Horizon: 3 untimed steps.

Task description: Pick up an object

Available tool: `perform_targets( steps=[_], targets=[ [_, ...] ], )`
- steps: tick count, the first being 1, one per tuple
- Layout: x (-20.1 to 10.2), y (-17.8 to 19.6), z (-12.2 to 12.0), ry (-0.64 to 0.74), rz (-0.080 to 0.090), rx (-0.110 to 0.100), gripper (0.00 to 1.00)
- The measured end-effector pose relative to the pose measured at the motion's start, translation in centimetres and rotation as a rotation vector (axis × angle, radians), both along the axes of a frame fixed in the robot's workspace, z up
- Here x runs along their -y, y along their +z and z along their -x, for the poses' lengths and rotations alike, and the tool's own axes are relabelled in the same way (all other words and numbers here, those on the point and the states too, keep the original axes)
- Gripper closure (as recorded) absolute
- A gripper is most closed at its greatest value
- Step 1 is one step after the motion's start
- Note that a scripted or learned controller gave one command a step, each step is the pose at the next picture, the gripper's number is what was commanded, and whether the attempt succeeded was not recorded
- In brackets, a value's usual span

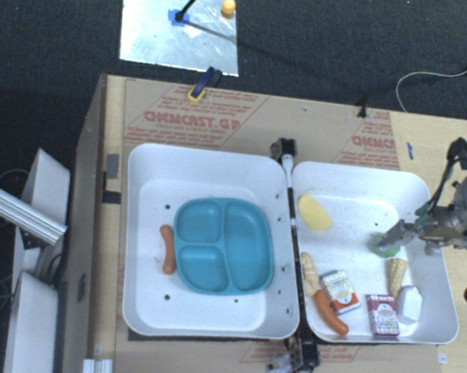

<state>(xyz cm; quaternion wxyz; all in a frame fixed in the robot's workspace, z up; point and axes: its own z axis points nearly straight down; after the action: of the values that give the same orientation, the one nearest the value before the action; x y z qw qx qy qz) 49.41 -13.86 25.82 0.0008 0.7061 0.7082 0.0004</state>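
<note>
Green object [385,249] under pincer [393,237] — right bin [355,184]

The tabletop [224,112], covered in brown sheet printed with red lettering, carried two shallow white bins touching side by side, the left bin [143,239] and the right bin [372,186], with a small blue-and-yellow object [203,85] near its far edge.

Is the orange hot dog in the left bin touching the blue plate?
Apart. The camera view shows a thin strip of white bin floor between the hot dog and the blue plate's left rim.
</note>
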Motion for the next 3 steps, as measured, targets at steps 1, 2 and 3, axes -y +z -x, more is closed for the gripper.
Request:
perform_targets(
  steps=[1,2,3],
  targets=[
    [2.5,-7.6,-4.8,-0.002,0.0,-0.002,0.0],
    [6.5,-17.4,-5.2,-0.002,0.001,0.0,0.0],
    [6.5,-16.3,-5.3,-0.001,0.001,0.002,1.0]
  ],
)
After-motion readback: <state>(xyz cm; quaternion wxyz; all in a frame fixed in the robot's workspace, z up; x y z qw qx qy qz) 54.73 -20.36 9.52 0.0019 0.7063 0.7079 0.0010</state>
